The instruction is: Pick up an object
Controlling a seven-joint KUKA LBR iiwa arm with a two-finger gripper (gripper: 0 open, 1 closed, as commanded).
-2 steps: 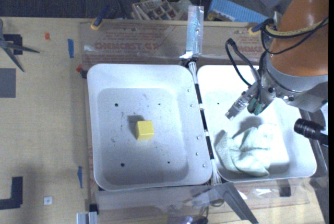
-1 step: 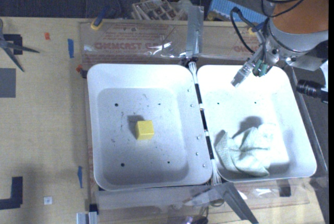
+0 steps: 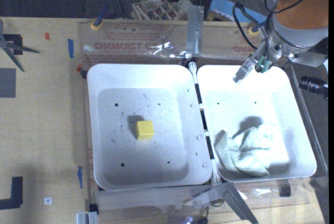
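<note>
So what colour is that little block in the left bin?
Yellow: the block shows plainly in the camera view.

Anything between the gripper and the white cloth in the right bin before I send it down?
Nothing visible. The gripper hangs over the far part of the right bin, and the white cloth lies crumpled at the near side, with bare bin floor between them.

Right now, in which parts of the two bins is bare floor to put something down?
Left bin: bare all around the yellow block. Right bin: bare far half, under the hand; near half crowded by the white cloth.
</note>
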